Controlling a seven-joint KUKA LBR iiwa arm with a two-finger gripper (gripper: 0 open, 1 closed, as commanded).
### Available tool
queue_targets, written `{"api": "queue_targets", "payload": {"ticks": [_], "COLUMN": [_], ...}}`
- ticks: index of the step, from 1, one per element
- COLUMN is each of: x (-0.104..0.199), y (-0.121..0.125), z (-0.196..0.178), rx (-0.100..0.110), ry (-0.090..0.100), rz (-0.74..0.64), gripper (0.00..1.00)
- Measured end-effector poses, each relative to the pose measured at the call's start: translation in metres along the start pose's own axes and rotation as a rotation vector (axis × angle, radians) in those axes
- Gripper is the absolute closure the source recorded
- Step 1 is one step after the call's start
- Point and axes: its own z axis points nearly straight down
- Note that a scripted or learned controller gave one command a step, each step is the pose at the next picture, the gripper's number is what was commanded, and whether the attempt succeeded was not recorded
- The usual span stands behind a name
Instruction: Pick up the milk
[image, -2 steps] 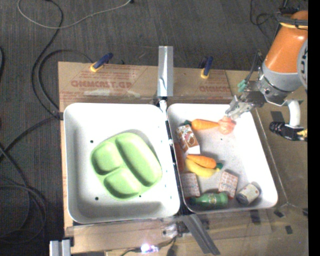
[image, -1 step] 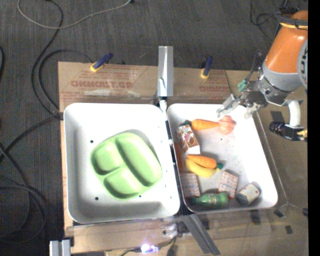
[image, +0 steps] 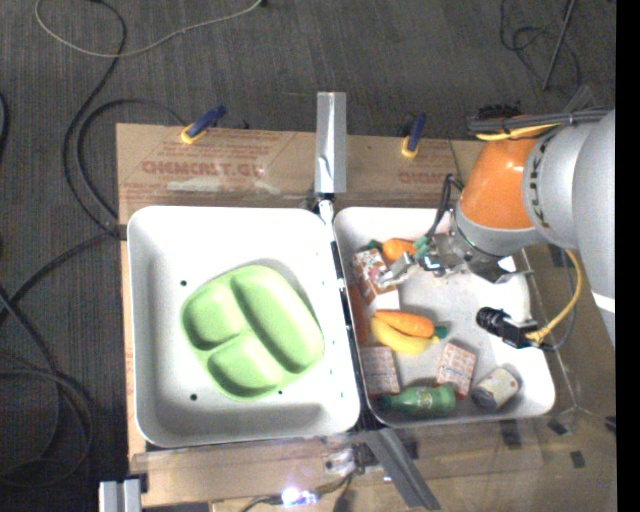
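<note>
Gripper (image: 412, 262) low over upper middle of right bin (image: 540, 395), under orange wrist band at frame's right. Opening not readable from this angle; cannot tell how wide, and nothing seen clamped in it. Tip close to, maybe touching, right edge of milk (image: 365, 272); contact not resolvable. Milk: small reddish-and-white carton against left wall of right bin, in upper left corner area. Lying down by the look of it, long axis roughly top-to-bottom of frame, upper end leaning slightly left. Which end is the spout: too small to tell. Sits just left of gripper, at about same height in frame, slightly lower. Small carrot (image: 399, 246) just above and right of milk, near gripper. Second carrot (image: 405, 323) and banana (image: 400, 341) stacked side by side below gripper, mid-bin. Pinkish box (image: 380, 368) below milk along same wall, second pinkish box (image: 455, 365) right of centre. Green bottle (image: 420, 400) lying along bottom wall, can (image: 496, 388) tilted in lower right corner. Black cable connector (image: 500, 325) hanging over right part of bin. Left bin (image: 160, 400) with green divided plate (image: 252, 330) in its middle, well apart from milk.
</note>
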Motion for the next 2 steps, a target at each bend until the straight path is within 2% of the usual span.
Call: {"api": "queue_targets", "payload": {"ticks": [1,2], "x": [0.009,0.014], "y": [0.052,0.017], "z": [0.014,0.012], "rx": [0.011,-0.040], "ry": [0.005,-0.003], "rz": [-0.083,0.054], "gripper": [0.00,0.00]}}
